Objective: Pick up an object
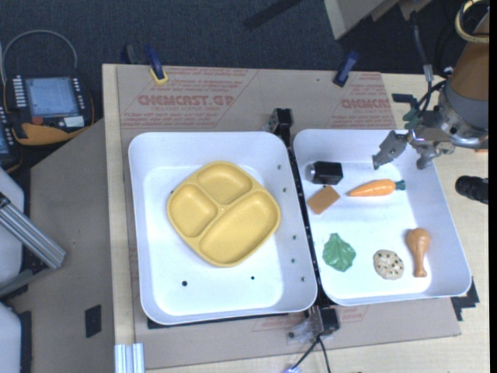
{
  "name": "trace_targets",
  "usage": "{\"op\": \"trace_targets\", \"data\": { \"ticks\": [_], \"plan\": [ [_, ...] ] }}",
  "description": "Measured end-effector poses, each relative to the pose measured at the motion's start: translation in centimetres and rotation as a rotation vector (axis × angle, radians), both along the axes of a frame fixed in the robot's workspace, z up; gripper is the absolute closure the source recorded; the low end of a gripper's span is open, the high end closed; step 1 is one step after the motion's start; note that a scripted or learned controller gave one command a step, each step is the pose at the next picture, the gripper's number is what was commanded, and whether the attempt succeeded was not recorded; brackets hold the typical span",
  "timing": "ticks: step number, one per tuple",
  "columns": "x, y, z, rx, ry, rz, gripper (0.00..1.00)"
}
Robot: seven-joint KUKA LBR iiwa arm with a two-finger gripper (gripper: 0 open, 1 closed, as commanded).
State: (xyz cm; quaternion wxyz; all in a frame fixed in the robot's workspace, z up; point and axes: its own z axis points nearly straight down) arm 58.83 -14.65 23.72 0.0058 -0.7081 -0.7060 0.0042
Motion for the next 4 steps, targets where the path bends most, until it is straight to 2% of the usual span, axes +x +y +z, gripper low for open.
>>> {"op": "trace_targets", "data": {
  "ticks": [1, 2, 3, 4],
  "plan": [
    [0.3, 0.0, 0.8, -0.002, -0.014, 0.003, 0.0],
    [0.1, 1.1, -4.5, -0.001, -0.007, 0.004, 0.0],
    [-0.6, 0.6, -9.1, -0.002, -0.011, 0.002, 0.0],
    [-0.9, 0.5, -15.5, 0.0, -0.007, 0.002, 0.0]
  ]
}}
